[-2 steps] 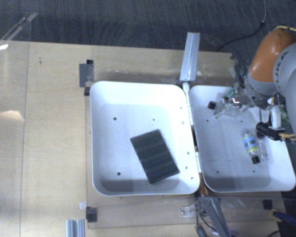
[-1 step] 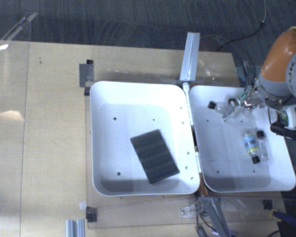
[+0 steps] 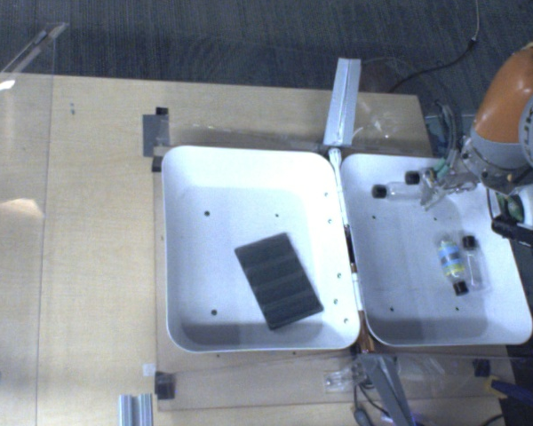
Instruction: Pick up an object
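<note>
A dark ribbed rectangular pad lies flat and askew in the left bin. In the right bin a small clear bottle with a blue and yellow label lies on its side, with a small black piece just behind it and another at its near end. My gripper hangs low over the back of the right bin, up and left of the bottle. A small clear item and a small black item lie just left of the gripper.
A grey metal post rises behind the gap between the two bins. The arm's orange band and grey wrist reach over the right bin's back right corner. Cables trail behind it. Black clamps sit on the wooden bench.
</note>
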`<state>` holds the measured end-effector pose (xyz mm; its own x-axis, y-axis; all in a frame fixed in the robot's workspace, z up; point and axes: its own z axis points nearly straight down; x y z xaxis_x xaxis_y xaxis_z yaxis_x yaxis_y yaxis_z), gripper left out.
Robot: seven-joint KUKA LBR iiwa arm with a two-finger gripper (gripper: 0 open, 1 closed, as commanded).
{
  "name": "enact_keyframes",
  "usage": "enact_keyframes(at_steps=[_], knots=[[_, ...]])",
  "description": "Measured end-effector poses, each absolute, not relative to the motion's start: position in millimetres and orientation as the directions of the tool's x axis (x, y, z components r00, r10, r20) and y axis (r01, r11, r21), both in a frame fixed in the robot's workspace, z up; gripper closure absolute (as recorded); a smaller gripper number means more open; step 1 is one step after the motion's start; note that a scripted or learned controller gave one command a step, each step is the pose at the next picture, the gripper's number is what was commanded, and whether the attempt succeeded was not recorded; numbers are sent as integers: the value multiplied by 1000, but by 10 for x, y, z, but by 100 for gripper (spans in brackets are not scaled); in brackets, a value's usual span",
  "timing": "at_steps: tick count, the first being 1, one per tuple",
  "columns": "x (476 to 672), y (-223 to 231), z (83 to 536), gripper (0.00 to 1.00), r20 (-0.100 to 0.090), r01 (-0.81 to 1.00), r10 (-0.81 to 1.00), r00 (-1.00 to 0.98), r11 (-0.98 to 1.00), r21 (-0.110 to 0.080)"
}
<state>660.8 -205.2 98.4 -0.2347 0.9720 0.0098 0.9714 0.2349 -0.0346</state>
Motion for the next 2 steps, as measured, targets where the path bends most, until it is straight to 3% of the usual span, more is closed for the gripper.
enact_keyframes(at_steps=[1,2], knots=[[6587,-2046,966,0,15,971,972,-234,234,-43],[6575,-1942,867,0,0,972,972,-233,233,-34]])
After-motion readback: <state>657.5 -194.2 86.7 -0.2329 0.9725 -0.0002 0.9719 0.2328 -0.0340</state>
